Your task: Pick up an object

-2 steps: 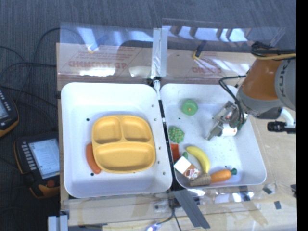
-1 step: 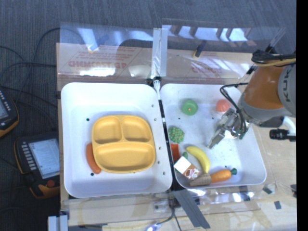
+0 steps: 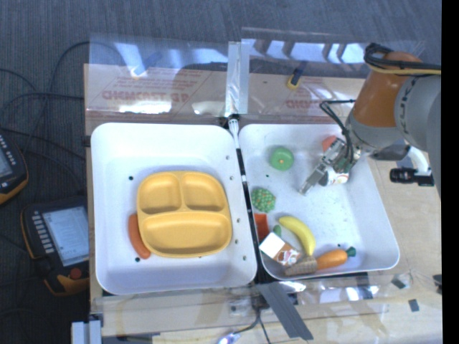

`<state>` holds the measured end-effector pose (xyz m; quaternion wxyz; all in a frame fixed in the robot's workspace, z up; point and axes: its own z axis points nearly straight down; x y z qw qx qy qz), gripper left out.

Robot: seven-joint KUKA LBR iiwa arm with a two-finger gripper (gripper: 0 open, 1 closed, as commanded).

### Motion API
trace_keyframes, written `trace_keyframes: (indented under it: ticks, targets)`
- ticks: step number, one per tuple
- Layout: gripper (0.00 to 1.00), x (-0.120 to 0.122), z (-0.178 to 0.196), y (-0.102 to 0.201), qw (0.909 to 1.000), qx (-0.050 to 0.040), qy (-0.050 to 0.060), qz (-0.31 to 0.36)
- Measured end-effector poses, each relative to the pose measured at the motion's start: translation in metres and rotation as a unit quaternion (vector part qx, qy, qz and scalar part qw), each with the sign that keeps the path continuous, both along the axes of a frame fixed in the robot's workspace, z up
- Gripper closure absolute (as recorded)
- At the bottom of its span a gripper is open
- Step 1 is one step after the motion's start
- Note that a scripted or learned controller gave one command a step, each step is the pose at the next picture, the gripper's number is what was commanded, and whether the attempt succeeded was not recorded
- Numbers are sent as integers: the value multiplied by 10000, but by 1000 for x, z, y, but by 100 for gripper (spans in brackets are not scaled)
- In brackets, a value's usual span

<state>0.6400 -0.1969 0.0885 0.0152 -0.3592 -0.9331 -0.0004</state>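
My gripper (image 3: 305, 188) hangs low over the upper middle of the right bin (image 3: 373, 213), shut, with nothing between its fingers. It points down and left toward bare bin floor. A small orange-red piece (image 3: 330, 143) lies just behind the wrist. A green round fruit (image 3: 281, 158) sits to the gripper's left. Below it are a green bumpy ball (image 3: 262, 199), a banana (image 3: 298, 232), a carrot (image 3: 331, 258), a white box (image 3: 273, 246) and a brown piece (image 3: 300, 266).
The left bin (image 3: 107, 213) holds a yellow divided tray (image 3: 185, 212) with an orange sausage (image 3: 138, 236) along its left side. A red piece (image 3: 261, 226) leans at the wall between the bins. Cables and a handset lie off the bench at left.
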Motion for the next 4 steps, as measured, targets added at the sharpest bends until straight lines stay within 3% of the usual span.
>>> trace_keyframes:
  ticks: [1,2,3,4]
  targets:
    - [0,-21,0,-22,9967,-58,-186,-789]
    - [100,-18,13,-20,9968,-73,-221,-767]
    - [0,-18,13,-20,9968,-77,-215,-769]
    - [0,-25,1,-21,9930,-65,-186,-1161]
